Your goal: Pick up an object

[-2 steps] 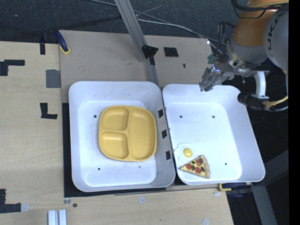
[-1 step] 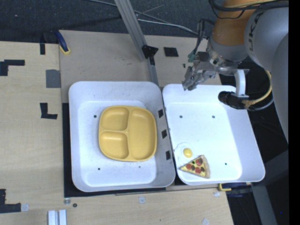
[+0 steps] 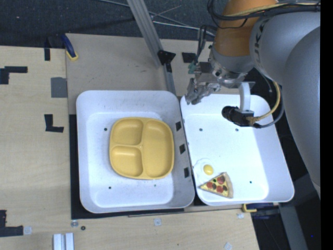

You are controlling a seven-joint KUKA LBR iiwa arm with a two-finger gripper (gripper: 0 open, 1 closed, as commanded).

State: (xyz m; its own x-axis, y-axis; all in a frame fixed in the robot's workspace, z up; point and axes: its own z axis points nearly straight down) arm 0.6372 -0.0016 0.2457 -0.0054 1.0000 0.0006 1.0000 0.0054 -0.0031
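A yellow divided plate [image 3: 141,148] lies in the middle of the left bin [image 3: 93,108]. In the right bin [image 3: 260,150], near its front left corner, sit a fried egg toy [image 3: 206,168] and a pizza slice toy [image 3: 218,185], touching each other. My gripper [image 3: 195,94] hangs over the back left corner of the right bin, close to the wall between the bins, well behind the egg and pizza slice. I see nothing between its fingers.
A slanted metal pole [image 3: 148,27] runs from the top down to the back of the bins. A black cable part [image 3: 237,114] hangs from the arm over the right bin's back. Black clips [image 3: 182,148] sit on the divider.
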